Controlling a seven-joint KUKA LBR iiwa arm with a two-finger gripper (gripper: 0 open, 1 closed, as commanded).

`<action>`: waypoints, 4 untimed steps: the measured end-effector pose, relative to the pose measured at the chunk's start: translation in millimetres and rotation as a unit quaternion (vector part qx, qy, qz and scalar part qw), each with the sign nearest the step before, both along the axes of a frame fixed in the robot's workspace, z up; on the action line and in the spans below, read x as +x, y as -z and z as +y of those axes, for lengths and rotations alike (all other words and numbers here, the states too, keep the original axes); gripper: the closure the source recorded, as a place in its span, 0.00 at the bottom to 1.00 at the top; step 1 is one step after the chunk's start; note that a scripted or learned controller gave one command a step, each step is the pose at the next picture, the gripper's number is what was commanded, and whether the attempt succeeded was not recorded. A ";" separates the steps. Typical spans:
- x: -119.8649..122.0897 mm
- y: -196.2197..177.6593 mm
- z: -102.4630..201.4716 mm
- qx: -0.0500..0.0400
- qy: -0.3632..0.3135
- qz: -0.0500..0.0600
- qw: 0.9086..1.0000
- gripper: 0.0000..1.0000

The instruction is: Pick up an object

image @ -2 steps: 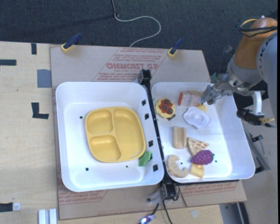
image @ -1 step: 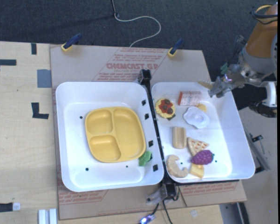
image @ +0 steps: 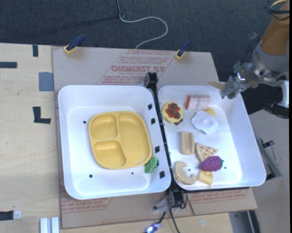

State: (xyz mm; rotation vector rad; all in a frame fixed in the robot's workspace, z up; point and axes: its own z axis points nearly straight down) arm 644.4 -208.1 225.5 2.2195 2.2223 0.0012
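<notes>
One yellow tray in left bin

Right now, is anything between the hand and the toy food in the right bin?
Nothing visible. The hand hangs at the right bin's far rim, and the nearest pieces, the red-and-white packet and fried egg, lie uncovered.

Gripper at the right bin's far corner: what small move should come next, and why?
Probably ease the gripper left and down toward the red-and-white packet. The gripper sits over the right white bin's rim, the packet lies closest inside, and the fried egg toy crowds it just below.
</notes>
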 end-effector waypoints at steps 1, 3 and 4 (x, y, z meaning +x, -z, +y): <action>-2.0 9.8 54.0 0.000 -0.002 0.002 1.000 1.00; 3.3 11.7 157.0 0.000 -0.002 0.001 1.000 1.00; 10.8 13.6 202.1 0.001 -0.002 0.001 1.000 1.00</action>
